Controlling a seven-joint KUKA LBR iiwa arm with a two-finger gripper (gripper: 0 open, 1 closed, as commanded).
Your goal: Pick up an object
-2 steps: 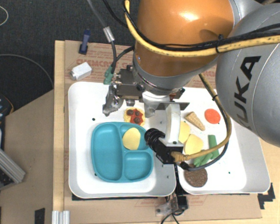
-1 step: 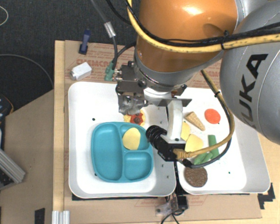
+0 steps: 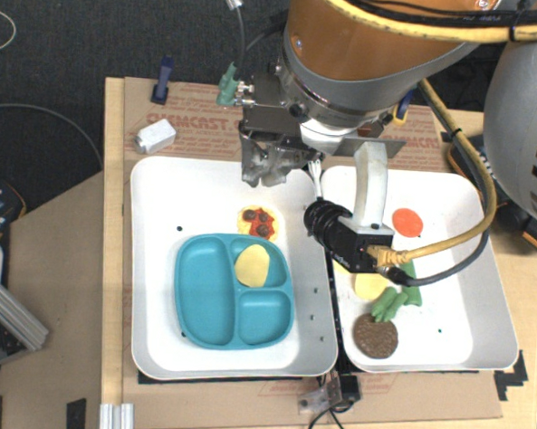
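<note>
My gripper hangs over the back of the left bin, its fingers close together with nothing between them. Just in front of it lies a small pizza-like piece with red and dark toppings. A blue divided tray sits in the left bin with a yellow oval piece in its upper right section. In the right bin lie an orange disc, a yellow piece, a green leafy piece and a brown round patty.
A black cable fitting and yellow hose hang over the ridge between the bins. A white block and a blue clip lie on the cardboard behind the left bin.
</note>
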